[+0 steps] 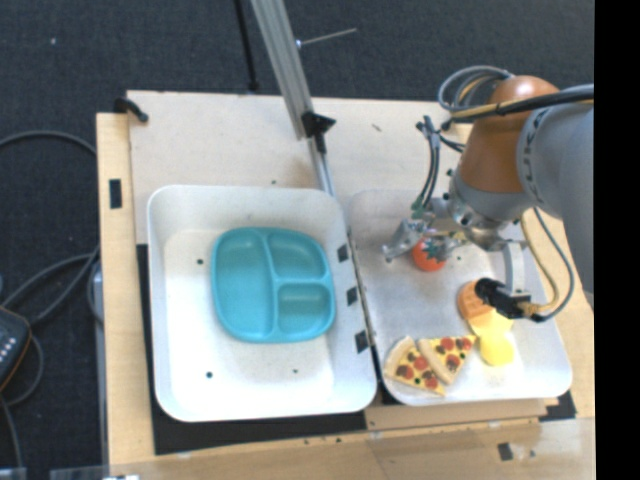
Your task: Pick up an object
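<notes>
Your hand (424, 245) sat low in the right bin (398, 313), at its far end, directly over a small red round toy (431, 259) that looked like a plastic tomato. The toy lay on the bin floor right under the hand. Whether the hand was apart, together or already clamped on the toy, you could not tell from this slanted view; metal parts hid the contact.

Judging by its look, the red toy was light, hollow and hard-skinned, with a smooth curved surface that would tend to squirt sideways out of a pinch. You would have done best to take it across its widest middle, squarely from above, so it could not roll away.

Nearer the front of the same bin lay an orange piece (472, 297), a yellow piece (497, 349) touching it or just beside it, and two toy pizza slices (431, 361) side by side. The slices were flat and thin, so harder to get under.

The left bin (162, 268) held a teal divided plate (272, 284). No brand, label or writing could be read on the toys, the bins or the counter (220, 138).
</notes>
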`<state>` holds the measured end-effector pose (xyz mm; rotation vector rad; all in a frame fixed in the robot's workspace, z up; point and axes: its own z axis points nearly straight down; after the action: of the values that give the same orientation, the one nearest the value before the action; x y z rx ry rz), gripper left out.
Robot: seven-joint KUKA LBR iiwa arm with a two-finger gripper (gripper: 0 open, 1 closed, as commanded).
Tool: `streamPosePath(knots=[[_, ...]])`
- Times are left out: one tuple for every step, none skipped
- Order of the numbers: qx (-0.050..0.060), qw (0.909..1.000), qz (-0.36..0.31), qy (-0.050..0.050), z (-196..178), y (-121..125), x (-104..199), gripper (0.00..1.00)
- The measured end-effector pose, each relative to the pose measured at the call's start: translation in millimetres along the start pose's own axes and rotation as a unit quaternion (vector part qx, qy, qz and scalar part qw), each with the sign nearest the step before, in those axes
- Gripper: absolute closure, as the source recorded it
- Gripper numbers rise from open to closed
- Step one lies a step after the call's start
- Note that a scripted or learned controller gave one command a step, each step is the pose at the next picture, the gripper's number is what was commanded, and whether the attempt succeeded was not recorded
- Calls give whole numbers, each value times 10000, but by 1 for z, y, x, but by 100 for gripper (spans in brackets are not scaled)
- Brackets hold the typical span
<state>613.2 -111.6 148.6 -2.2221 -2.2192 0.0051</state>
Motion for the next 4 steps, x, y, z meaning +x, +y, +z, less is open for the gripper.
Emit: streamPosePath(knots=[[7, 10000, 4, 2, 51, -1, -1, 0], [-31, 10000, 32, 1, 36, 1, -2, 100], [-52, 10000, 3, -2, -29, 4, -4, 100], [-54, 10000, -21, 0, -87, -1, 2, 100]])
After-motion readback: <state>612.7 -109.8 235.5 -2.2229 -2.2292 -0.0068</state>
